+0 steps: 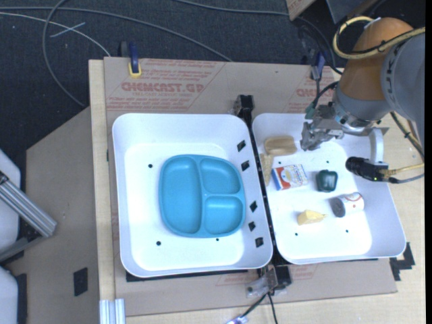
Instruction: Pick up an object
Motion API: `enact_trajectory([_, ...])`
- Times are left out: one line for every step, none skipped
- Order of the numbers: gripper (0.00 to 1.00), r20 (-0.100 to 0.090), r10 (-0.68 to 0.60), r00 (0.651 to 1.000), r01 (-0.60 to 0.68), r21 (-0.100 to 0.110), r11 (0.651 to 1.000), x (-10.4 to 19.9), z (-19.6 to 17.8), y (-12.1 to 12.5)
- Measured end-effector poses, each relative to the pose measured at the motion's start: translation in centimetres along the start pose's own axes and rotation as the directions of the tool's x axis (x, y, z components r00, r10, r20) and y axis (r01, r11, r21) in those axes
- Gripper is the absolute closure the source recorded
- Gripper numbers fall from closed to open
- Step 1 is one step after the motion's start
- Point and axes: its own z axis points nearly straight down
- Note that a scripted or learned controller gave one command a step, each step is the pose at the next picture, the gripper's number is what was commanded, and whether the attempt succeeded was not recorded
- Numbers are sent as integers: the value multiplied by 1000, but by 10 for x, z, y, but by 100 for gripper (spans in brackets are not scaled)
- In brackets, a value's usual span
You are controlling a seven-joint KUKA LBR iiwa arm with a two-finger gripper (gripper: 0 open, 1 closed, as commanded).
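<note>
Right bin [378,241], near edge: holds the candidate objects.
Yellow wedge [311,217]: nearest piece, lying alone with free space around it; judged the easiest pick.
Grey lump [337,207] and white round piece [353,200]: touching or nearly so; a grasp here risks catching both.
Dark green object [327,180]: mid-bin, apart from its neighbours.
Red-and-white packet [289,175]: flat, beside the divider; likely hard to pinch.
Tan block [280,144]: far corner, just beside the gripper.
Gripper [313,139]: low over the bin's far part; its opening cannot be told, nothing seen held.
Left bin [128,181]: carries blue divided tray [201,196].
Advice: centre over one isolated piece, descend straight.
</note>
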Motion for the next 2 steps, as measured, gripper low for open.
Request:
enact_trajectory([100,0,-1,1000,1,-2,1000,-1,-63,-5])
enact_trajectory([100,0,-2,1000,2,1,1000,0,-105,-5])
